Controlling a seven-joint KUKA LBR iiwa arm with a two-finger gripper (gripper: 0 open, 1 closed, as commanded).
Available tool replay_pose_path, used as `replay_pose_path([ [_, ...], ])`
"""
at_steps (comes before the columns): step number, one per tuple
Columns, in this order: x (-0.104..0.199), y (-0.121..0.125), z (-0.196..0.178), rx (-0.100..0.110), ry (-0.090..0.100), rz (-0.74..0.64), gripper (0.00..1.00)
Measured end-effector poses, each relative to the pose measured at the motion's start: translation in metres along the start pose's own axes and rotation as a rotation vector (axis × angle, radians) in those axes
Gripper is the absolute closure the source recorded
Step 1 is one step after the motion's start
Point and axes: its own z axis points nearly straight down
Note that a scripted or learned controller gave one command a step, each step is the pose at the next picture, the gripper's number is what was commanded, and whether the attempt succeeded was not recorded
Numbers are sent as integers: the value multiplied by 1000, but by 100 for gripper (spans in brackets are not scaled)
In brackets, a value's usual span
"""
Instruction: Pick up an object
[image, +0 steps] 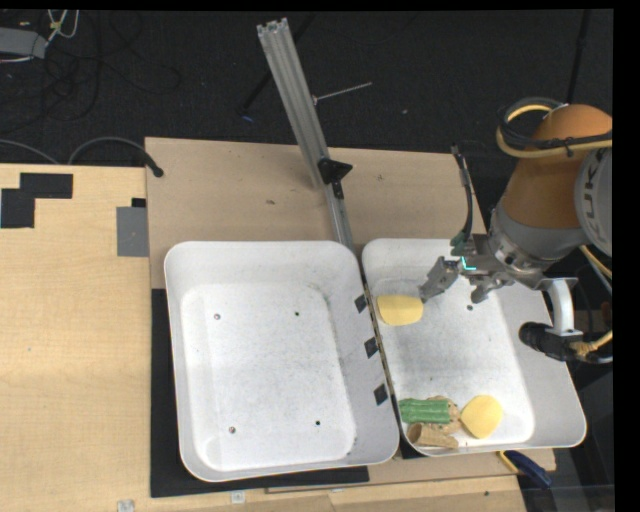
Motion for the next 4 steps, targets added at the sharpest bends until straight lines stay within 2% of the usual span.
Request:
replay_pose_path([
  [1, -3, 3, 63, 6, 0, 0, 0],
  [2, -2, 3, 115, 1, -1, 0, 0],
  [3, -4, 2, 104, 1, 0, 7, 100],
  [4, -5, 6, 40, -7, -1, -1, 100],
])
